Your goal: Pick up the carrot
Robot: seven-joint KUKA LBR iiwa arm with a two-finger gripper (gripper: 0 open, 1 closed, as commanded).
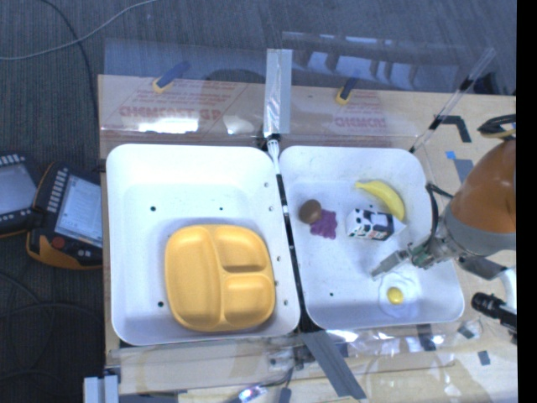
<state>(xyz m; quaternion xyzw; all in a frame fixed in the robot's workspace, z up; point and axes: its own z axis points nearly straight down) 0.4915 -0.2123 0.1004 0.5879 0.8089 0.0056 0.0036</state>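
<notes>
Two shallow white bins sit side by side on the surface [470, 124], and we see the left bin [134, 183] holding a yellow divided tray [220, 275] that lies toward its near edge. The right bin [336, 305] carries the small things. A banana [382, 196] lies toward its far right. A black and white spotted carton [371, 223] lies just below the banana. A purple bunch of grapes [324, 223] sits left of the carton, with a small brown round fruit [310, 210] touching the bunch's upper left. A toy fried egg [396, 293], white with a yellow centre, rests near the bin's front right corner. The arm [495, 200] comes in from the right, its orange band above a grey wrist that hangs over the right wall of that bin. The tool [393, 264] reaches leftward and low inside the right bin, just above the fried egg and to the lower right of the carton, near both, though we cannot tell if it touches either. We cannot tell whether the tool is apart or together, and we see nothing clamped in it. We cannot tell where the carrot lies among these things. Off the surface to the left, a handheld control pendant [71, 217] lies on the dark floor [50, 99], with cables [67, 23] running across the carpet behind it.
</notes>
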